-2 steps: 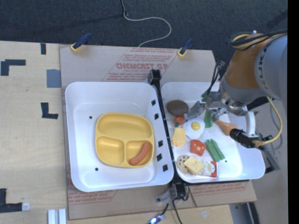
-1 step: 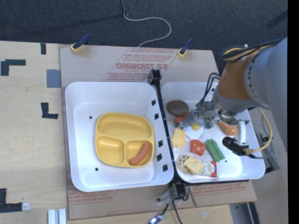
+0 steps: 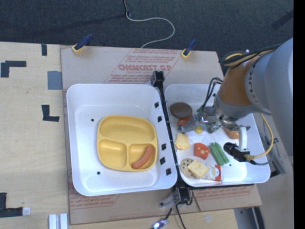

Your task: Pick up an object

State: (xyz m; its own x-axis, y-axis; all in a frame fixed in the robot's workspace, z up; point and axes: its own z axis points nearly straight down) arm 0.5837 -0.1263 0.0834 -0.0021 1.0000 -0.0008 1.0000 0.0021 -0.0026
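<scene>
- Cables (image 3: 176,202) trail off the surface's near edge, likely for the rig.
- Small food pieces crowd the right bin (image 3: 252,175): a cracker (image 3: 186,165), cheese (image 3: 198,169), tomato (image 3: 201,150), beans (image 3: 219,152), a chip (image 3: 182,141) and a brown disc (image 3: 181,110); any could be the pick.
- Just above them hangs the tool (image 3: 204,121), low by the disc; open or closed cannot be told.
- Left bin (image 3: 81,128) holds a yellow tray (image 3: 125,130) with a sausage (image 3: 143,157).
- Cardboard (image 3: 138,66) beneath reads roughly "CHEMCAST".

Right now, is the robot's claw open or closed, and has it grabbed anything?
Gripper: low in the right bin among the toy food; open or closed cannot be told, nor whether it holds anything.
</scene>
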